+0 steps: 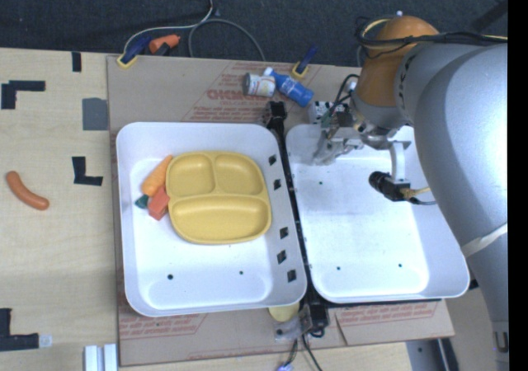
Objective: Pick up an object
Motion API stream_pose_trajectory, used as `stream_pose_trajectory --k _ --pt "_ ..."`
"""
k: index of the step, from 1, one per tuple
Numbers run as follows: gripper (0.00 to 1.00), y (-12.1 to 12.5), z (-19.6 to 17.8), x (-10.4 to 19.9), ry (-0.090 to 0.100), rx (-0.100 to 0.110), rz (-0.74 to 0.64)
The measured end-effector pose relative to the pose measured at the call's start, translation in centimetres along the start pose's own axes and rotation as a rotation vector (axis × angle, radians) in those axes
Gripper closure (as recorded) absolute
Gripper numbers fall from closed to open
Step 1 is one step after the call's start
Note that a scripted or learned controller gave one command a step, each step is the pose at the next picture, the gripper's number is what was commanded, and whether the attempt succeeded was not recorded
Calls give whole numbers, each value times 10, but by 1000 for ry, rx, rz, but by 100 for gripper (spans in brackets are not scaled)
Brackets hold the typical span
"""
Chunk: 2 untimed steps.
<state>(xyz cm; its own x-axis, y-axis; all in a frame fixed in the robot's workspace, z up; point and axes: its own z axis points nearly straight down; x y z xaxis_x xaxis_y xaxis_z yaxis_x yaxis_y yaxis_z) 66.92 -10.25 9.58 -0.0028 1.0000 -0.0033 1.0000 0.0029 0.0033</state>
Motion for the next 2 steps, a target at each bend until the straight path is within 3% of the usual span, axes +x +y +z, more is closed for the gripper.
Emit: stream_pose_trajectory --k 1,2 --pt "100 -54 -106 53 5 -1 -2" --pt "100 -80 -88 104 4 7 -1"
